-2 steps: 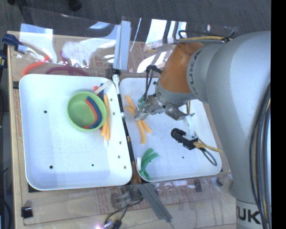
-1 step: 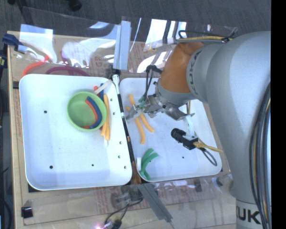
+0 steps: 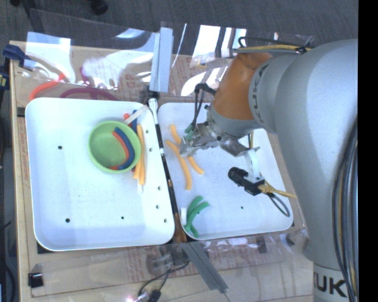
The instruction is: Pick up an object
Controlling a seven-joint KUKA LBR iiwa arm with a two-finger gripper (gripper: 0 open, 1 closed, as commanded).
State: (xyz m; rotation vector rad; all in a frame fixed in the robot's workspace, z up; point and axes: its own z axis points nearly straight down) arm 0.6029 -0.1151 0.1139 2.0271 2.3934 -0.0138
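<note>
Currently, a green bowl sits in the left bin, and the gripper hangs low over thin orange sticks in the right bin. Whether it is open or holding anything cannot be determined. Because the sticks lie flat and scattered, a closing grasp risks pushing them aside or coming away with nothing.

Grey arm reaching in from the right, orange-banded wrist bent down, gripper lowered
</note>
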